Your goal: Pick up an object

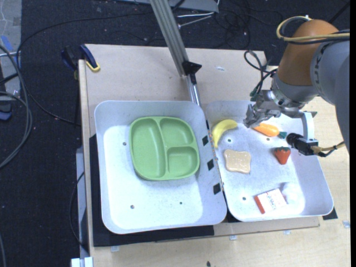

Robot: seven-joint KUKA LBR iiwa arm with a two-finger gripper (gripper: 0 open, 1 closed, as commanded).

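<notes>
Dark speckled floor surrounds the bench, with black cables (39,102) looping across it at the left and more wiring tangled at the top. A blue-and-yellow clamp (89,58) grips the bench's far left corner. The bench (139,74) is pale wood, bare along its back, and a grey metal pole (169,26) slants across it from the top toward the seam between the two bins. The left bin (111,199) is white and shallow, speckled, sitting on a dark mat that shows at its front edge; it holds a green divided plate (164,148) with three compartments, lying flat toward the bin's back right. Black clips run along the edge where the bins meet. In the right bin (311,188) lie, from left to right, a banana (223,129) close to the back left corner, a slice of toast (237,161) just in front of it, a red-and-white box (270,199) near the front, a carrot (267,129) toward the back, and a red strawberry-like piece (282,155) to the right of the toast. The gripper (257,115) hangs low over the back of this bin, between the banana and the carrot and just beside the carrot; whether its jaws are apart or together cannot be told here. The grey arm with its orange band (308,43) fills the upper right.
</notes>
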